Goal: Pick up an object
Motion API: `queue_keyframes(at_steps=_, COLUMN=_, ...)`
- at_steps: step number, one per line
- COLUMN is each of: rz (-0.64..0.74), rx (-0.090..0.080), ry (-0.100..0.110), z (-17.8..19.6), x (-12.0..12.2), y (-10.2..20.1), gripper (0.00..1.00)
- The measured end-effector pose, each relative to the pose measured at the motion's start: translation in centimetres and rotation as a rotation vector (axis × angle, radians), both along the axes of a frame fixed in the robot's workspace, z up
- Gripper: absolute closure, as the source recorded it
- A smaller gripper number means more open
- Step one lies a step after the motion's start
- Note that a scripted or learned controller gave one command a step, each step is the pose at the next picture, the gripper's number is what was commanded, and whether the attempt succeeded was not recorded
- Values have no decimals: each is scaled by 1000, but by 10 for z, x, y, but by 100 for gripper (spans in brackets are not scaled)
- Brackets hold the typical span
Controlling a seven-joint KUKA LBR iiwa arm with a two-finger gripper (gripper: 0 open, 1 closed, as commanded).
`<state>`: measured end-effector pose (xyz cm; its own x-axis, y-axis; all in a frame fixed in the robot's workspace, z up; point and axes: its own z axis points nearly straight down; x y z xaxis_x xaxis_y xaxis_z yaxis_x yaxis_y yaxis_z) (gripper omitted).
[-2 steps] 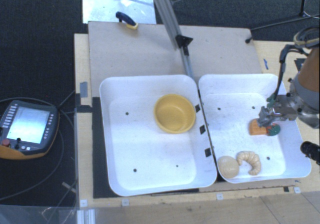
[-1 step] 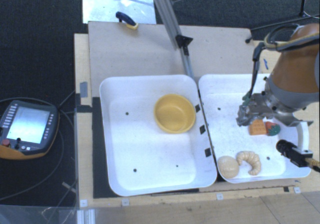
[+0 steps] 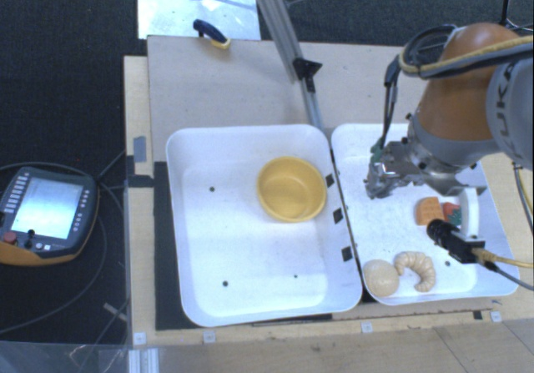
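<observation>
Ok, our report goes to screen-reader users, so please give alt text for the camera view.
A grey-and-orange robot arm holds its gripper low over the right bin, which contains a cream egg-like object, a shrimp-like toy and an orange piece. The left bin holds a yellow bowl.

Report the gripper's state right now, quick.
Gripper: over the right bin, near its left side; whether it is open or shut cannot be told from this view. Nothing is seen held in it.
</observation>
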<state>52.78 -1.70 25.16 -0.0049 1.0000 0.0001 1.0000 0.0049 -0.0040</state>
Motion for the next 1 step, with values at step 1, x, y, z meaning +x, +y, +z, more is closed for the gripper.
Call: queue_keyframes(at_steps=1, rz=0, rx=0, ry=0, z=-3, x=22, y=42, gripper=100)
